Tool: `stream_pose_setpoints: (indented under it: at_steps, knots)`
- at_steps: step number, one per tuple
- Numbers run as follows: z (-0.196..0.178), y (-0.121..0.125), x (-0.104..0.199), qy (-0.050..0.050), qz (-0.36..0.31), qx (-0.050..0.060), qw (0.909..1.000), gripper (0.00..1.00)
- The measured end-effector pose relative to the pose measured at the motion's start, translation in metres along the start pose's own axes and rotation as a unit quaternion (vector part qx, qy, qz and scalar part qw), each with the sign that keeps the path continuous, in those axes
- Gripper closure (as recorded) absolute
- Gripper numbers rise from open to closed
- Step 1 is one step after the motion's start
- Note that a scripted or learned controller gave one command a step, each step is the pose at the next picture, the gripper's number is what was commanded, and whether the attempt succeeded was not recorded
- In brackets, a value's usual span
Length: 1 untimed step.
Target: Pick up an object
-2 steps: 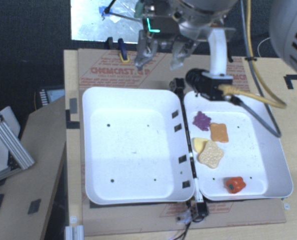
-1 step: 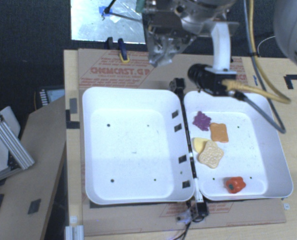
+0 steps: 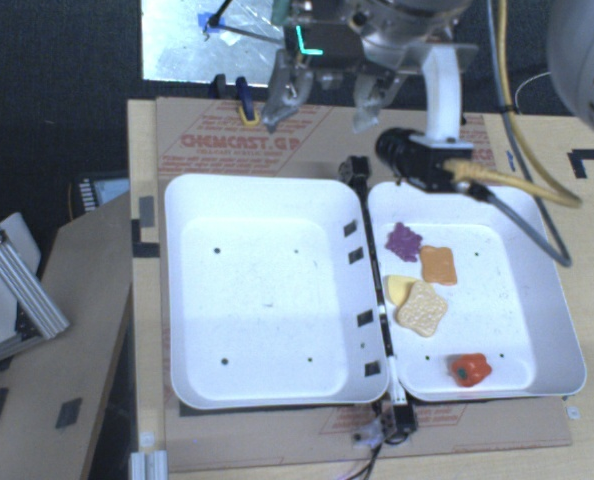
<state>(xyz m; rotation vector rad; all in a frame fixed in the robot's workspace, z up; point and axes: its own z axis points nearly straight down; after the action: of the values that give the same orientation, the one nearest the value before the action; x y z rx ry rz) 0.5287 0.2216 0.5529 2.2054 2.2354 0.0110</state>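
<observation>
The table (image 3: pixel 497 133) carries two shallow white bins side by side. The left bin (image 3: pixel 267 288) lies bare. The right bin (image 3: pixel 537 298) holds five small things: a round cracker (image 3: pixel 422 311) touching a yellow piece (image 3: pixel 400 289), an orange slab (image 3: pixel 438 265) just above them, a purple cluster (image 3: pixel 404 241) near the divider, and a red pepper (image 3: pixel 469 369) near the front rim. The hand (image 3: pixel 322 113) hangs above the table behind the bins, its two fingers spread apart with nothing between them

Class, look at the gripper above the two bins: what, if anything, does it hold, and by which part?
Nothing is held. The gripper hangs open above the bins' far edge with an empty gap between its fingers; the toy foods lie in the right bin.
</observation>
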Motion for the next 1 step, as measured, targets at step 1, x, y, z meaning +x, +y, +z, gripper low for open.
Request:
stream_pose_setpoints:
  at_steps: [1]
  knots:
    - [-0.0117,0.0001,0.0004,0.001,-0.002,-0.001,1.0000,1.00]
